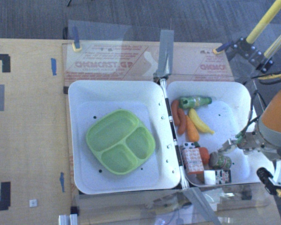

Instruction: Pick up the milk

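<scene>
While hand (223, 149) blurred, milk (192, 159) lies visible.

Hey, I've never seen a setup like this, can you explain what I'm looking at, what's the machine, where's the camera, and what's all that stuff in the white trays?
One camera looks down at a slant on a wooden bench with two shallow white bins. The machine is a robot arm, grey with an orange band, reaching in from the right. Its pincer hangs over the right bin; I can't tell if it grips anything. The left bin holds a green divided plate. The right bin holds toy food: a green bottle, a banana, carrots, a can and a red-and-white carton, probably the milk it should pick up.
</scene>
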Available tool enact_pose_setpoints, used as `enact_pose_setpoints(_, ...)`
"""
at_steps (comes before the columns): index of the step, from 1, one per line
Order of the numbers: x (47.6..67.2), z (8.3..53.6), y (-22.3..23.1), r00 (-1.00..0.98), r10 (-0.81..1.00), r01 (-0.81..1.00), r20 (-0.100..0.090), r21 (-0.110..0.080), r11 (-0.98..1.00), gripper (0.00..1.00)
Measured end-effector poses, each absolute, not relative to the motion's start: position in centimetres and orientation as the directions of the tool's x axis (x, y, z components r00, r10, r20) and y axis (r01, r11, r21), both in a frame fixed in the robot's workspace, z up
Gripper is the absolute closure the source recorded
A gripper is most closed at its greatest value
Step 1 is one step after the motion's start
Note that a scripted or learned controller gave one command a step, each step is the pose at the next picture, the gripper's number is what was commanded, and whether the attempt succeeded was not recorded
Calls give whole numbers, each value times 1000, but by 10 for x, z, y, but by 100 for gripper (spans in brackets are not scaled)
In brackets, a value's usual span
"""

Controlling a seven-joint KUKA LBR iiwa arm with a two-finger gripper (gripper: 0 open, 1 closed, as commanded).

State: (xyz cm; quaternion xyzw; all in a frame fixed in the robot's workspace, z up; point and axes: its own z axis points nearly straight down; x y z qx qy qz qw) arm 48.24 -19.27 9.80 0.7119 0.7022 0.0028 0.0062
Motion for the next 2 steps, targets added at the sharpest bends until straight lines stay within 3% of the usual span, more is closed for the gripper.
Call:
enact_pose_setpoints(1,481,87,-180,182,983,983,-1,6,-182,0)
enact_pose_setpoints(2,481,98,-181,186,983,983,-2,10,-186,100)
